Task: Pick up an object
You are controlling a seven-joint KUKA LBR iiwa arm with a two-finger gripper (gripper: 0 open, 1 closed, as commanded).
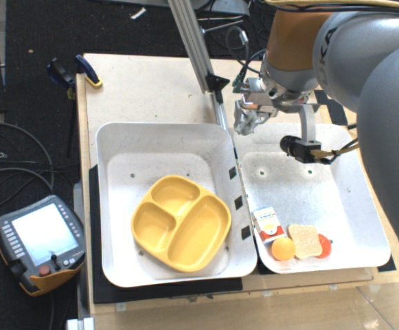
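While your gripper (246, 124) hangs above the far rim between the two bins, holding nothing, I cannot tell how its fingers are set. Your likeliest picks crowd the right bin's (350, 184) near corner: a small carton (266, 221), an orange ball (283, 249) and a toast slice (305, 240). Your yellow divided plate (181, 221) lies flat in the left bin (117, 150).

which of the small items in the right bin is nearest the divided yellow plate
The small carton, red and white, at the left end of the cluster. The orange ball and the tan slice lie farther right.
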